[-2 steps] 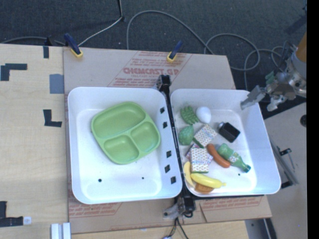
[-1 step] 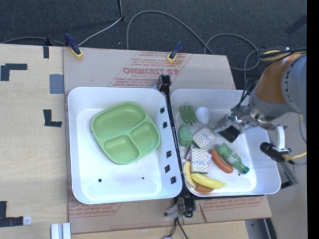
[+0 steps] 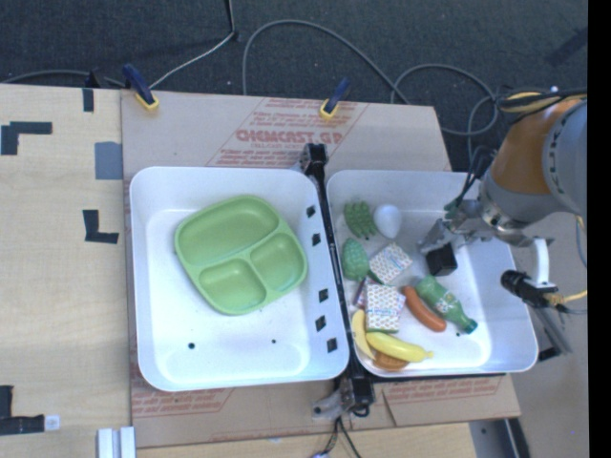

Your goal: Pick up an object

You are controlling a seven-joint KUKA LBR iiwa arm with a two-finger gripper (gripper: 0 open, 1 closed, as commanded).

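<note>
- In the right bin [image 3: 496, 351], toward its 3 o'clock side, the gripper [image 3: 439, 256] hangs low over the white floor, reaching in from the grey arm [image 3: 535, 175] with its orange band.
- How far the gripper is spread cannot be told from this view; only a dark, blocky tip shows, and nothing is visibly pinched in it.
- The dark tip sits just at 12 o'clock of the green bottle [image 3: 444, 303], very near it; whether they touch is unclear.
- The green bottle lies on its side, long axis running from about 10 o'clock to 4 o'clock, with its narrow dark end toward 4 o'clock. It is glossy green with a paler patch on its body.
- An orange carrot [image 3: 423, 311] lies just at 9 o'clock of the bottle, roughly parallel to it, touching or nearly so.
- A yellow banana [image 3: 396, 347] lies near the bin's 6 o'clock edge, long axis close to the 9–3 line, over an orange piece below it.
- Two patterned white packets, the upper packet [image 3: 390, 263] and the lower packet [image 3: 384, 305], sit near the bin's centre-left.
- A green ridged item [image 3: 360, 219] and a white rounded object [image 3: 388, 220] lie side by side toward 11 o'clock of the bin; another green item [image 3: 354, 258] sits below them.
- The left bin [image 3: 153, 332] holds a green divided plate [image 3: 241, 253], tilted in its upper half.
- Both bins rest on cardboard [image 3: 277, 132] on the surface [image 3: 48, 256].
</note>
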